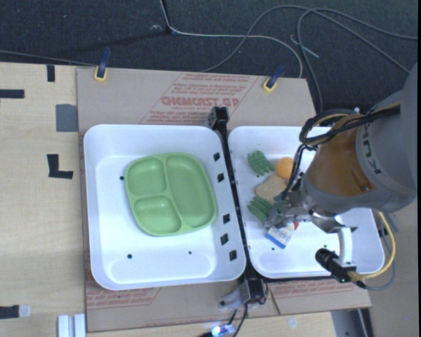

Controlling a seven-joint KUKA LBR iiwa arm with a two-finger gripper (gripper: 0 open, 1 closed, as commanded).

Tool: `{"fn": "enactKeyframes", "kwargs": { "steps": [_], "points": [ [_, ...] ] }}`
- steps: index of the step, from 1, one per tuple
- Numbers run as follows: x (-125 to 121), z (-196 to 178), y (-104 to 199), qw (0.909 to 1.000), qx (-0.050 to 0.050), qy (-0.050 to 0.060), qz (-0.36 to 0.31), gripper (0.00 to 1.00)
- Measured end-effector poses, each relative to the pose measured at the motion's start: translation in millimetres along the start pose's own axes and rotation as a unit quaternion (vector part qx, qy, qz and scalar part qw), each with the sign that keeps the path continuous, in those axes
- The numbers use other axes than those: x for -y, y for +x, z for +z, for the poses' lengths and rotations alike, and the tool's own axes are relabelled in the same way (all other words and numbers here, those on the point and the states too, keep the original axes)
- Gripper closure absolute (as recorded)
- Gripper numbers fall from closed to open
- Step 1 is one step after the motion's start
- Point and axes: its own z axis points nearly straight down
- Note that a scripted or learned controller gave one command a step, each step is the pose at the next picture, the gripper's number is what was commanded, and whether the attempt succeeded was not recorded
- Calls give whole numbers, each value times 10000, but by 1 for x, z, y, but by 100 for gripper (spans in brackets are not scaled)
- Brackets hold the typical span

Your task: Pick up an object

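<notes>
- The left bin is mostly taken up by a green tray; a bare strip of floor runs along its near side and left edge.
- In the right bin, items crowd the left half: a green piece, an orange ball, a tan piece and a blue-white packet.
- The arm covers that bin's middle and right.
- A black divider stands between the bins.

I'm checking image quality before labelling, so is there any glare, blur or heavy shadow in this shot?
Camera view: even, soft lighting; the white bins look bright, without hard glare; the green divided plate is fairly sharp; the small items under the gripper are soft and hard to identify; the arm looks slightly blurred.
</notes>
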Motion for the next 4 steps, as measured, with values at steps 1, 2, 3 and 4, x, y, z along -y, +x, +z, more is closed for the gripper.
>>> {"fn": "enactKeyframes", "kwargs": {
  "steps": [1, 2, 3, 4],
  "points": [
    [-6, -62, 1, 10000, -24, 29, -15, 100],
    [-1, -120, -6, 10000, -20, 28, -9, 100],
    [-2, -173, -6, 10000, -19, 25, -14, 100],
    [-9, -163, 56, 10000, -31, 56, -41, 100]
  ]
}}
